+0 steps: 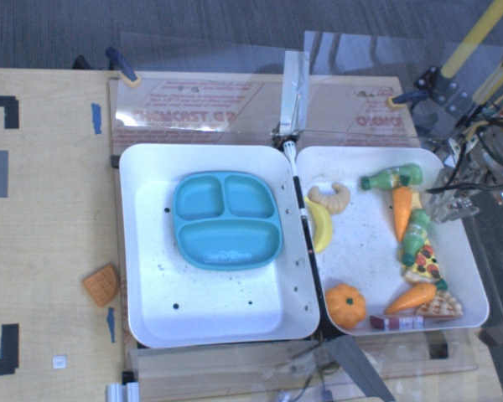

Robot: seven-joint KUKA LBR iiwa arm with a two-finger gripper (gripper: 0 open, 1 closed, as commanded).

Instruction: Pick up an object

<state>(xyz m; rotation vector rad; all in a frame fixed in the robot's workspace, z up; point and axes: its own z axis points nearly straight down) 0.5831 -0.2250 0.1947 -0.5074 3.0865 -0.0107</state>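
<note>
The right bin [360, 249] holds several toy foods. A tan croissant [329, 197] lies on a yellow banana [321, 229] at its left wall. A green bottle [391, 177] lies at the back, with a carrot [401, 212] and a second green bottle [415, 234] below it. A pizza slice [423, 264], another carrot [411, 298], a crusty wedge [441, 308] and a dark red tube [398, 322] crowd the front right. An orange pumpkin [347, 306] sits at the front left corner.
The left bin [142, 224] bears a blue divided plate [226, 220]. A toy waffle [101, 285] lies on the wooden bench left of the bins. A clear divider [294, 99] stands upright behind the bins. Cables and yellow rods [478, 32] hang at the right.
</note>
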